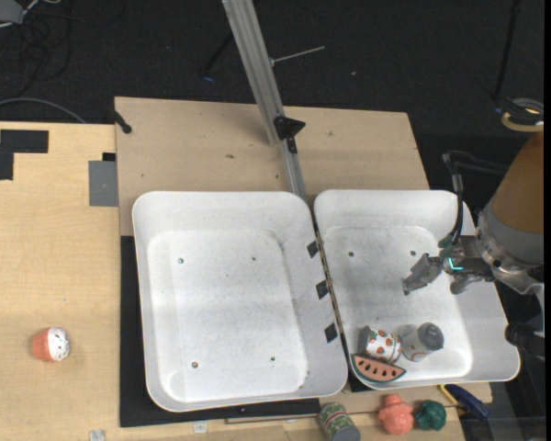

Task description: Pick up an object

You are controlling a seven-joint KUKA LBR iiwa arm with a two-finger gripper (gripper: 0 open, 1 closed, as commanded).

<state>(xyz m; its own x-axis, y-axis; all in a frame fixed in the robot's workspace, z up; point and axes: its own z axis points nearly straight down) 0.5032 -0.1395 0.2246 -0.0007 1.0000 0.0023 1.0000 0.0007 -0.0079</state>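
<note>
Hovering gripper (438,277) near right bin (386,211) edge

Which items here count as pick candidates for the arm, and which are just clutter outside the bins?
In the job:
gripper
right bin
mushroom toy
grey cup
watermelon slice

Lying about:
orange ball
pink toy
green toy

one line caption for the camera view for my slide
End effector poised over the right bin, above a watermelon slice toy and grey cylinder.
</note>
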